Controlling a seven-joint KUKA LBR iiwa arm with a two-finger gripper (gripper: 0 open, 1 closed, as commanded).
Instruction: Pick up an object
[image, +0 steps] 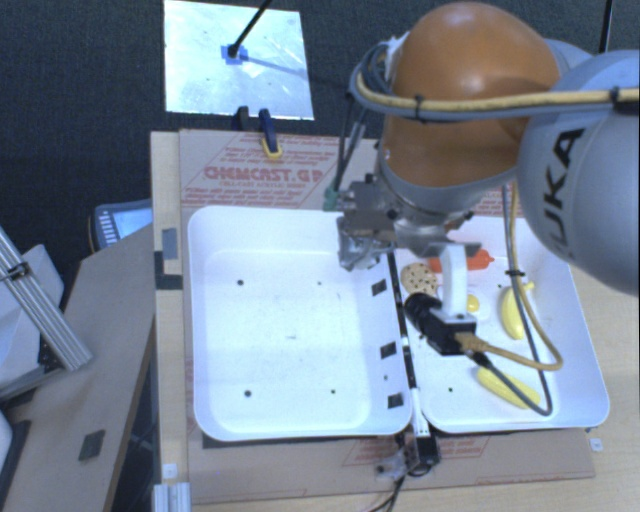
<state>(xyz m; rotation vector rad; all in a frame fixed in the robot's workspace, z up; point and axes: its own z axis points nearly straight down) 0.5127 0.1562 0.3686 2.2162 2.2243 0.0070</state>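
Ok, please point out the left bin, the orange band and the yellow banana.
left bin (290, 340), camera view, bare floor.
orange band (470, 70), camera view, top of dome.
yellow banana (512, 312), camera view, middle of body.

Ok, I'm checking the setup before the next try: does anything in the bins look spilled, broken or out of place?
Nothing stands out. The left bin sits flat, and the right bin holds its small items, among them a yellow piece and a cookie, inside its walls. The arm hangs over the seam between the bins.

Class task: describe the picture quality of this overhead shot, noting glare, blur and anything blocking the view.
Camera view: glare washes out the shiny metal sheet at the top; the arm looms large and soft-edged, hiding part of the right bin; the left bin is evenly lit, nearly shadowless; small items such as the yellow banana look slightly blurred.
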